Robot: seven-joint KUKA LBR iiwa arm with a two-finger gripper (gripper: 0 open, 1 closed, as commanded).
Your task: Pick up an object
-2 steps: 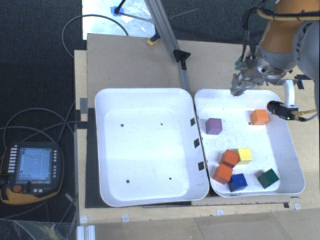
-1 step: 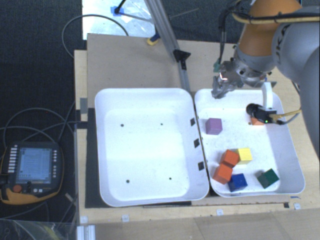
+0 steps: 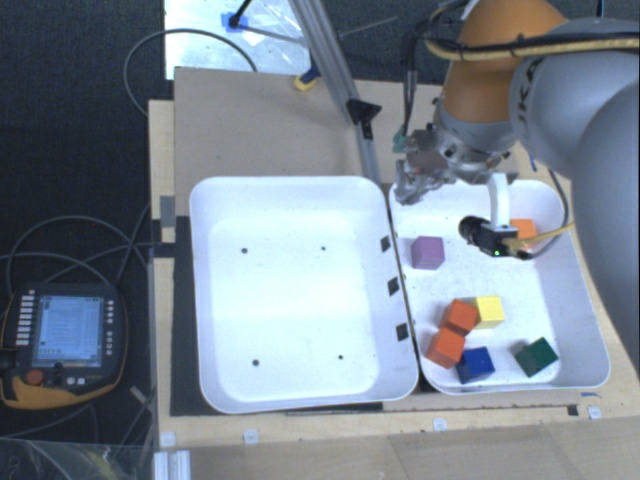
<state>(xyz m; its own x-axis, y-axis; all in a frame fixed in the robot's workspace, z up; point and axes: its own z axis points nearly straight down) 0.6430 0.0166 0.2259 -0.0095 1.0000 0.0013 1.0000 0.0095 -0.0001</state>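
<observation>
1. The pick looks not yet made: every block lies loose on the floor of the right bin, and nothing shows between the tips of the end effector
2. Whether the end effector is spread or pressed together cannot be told; it sits small and dark at the bin's upper left corner, under the orange-banded arm
3. The nearest candidate is the purple block, just beside the end effector at about its 5 o'clock, apart from it
4. Further off, also toward 5 o'clock, cluster two orange blocks, a yellow block, a blue block and a green block
5. Left to do: descend, close on a block, lift
</observation>
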